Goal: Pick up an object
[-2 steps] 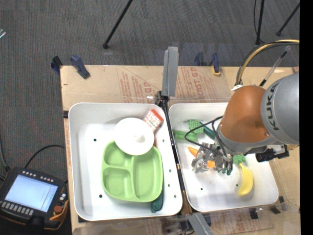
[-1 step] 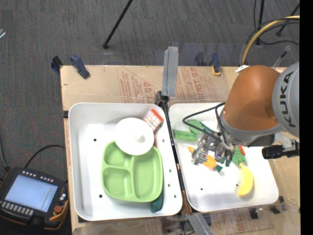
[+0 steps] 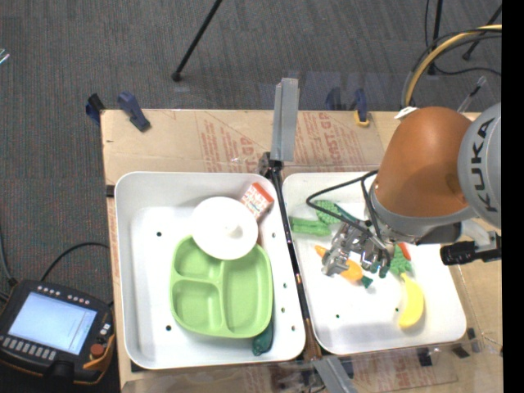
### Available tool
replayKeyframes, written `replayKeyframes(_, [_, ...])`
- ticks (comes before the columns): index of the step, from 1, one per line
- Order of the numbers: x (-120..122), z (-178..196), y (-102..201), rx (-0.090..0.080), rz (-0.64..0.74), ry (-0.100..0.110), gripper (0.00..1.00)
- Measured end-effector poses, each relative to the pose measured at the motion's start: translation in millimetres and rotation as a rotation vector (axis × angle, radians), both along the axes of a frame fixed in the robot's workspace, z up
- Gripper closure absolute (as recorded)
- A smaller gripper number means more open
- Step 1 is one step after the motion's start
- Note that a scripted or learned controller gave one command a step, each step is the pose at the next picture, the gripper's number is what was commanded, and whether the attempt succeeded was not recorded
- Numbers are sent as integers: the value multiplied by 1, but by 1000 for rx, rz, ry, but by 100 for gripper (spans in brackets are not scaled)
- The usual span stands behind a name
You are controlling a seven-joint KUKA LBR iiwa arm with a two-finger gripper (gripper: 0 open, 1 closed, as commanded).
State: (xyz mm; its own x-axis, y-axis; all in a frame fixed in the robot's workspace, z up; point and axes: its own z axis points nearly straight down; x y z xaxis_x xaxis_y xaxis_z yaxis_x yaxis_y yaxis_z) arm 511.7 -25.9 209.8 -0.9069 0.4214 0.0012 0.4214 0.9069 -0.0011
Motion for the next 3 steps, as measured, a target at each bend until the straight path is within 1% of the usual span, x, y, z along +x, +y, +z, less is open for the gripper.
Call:
replayKeyframes(1, [-16, 13, 55, 2, 284, 0, 100])
replayKeyframes(2, [80, 63, 41, 0, 423, -7, 100])
replayKeyframes(3, [80, 72, 42, 1, 426, -7, 100])
